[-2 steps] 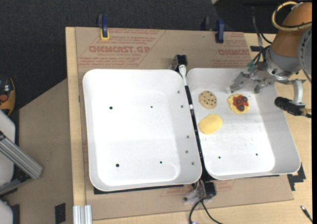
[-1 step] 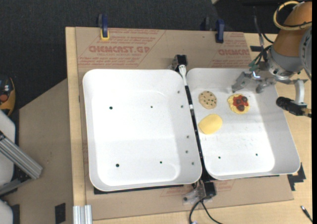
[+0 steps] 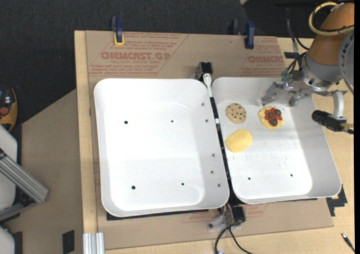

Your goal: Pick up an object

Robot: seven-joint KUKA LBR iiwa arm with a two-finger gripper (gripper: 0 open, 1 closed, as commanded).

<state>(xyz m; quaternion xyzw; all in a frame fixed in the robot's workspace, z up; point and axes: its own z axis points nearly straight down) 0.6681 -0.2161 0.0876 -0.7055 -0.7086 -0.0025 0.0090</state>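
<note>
Two shallow white bins sit side by side on a brown cardboard sheet (image 3: 169, 50) printed with red lettering, which covers the tabletop (image 3: 50, 152). Two blue clamps (image 3: 117, 27) pin the sheet's far edge, one toward the left and one (image 3: 249, 33) toward the right. A black clip (image 3: 205, 69) joins the bins at their far ends, and another clip with a cable (image 3: 230, 219) sits at their near ends. The left bin (image 3: 157, 146) shows small dark dots on its floor.

The right bin (image 3: 281, 168) holds three toy food pieces, all in its far half. A round chocolate-chip cookie (image 3: 236, 113) lies closest to the divide between the bins. A small round pastry topped with red berries (image 3: 271, 117) lies to the cookie's right, apart from it. A plain yellow bun-like piece (image 3: 239, 140) lies nearer than the cookie, just beside it.

The grey arm with its orange band (image 3: 329, 28) comes in from the far right, and the end effector (image 3: 279, 93) hangs over the far part of the right bin. Its fingers look spread apart with nothing between them. The berry pastry lies just nearer than the end effector and almost under it. The cookie is to its left and slightly nearer; the yellow piece is farther off, left and nearer. Nothing stands between the end effector and these pieces.
</note>
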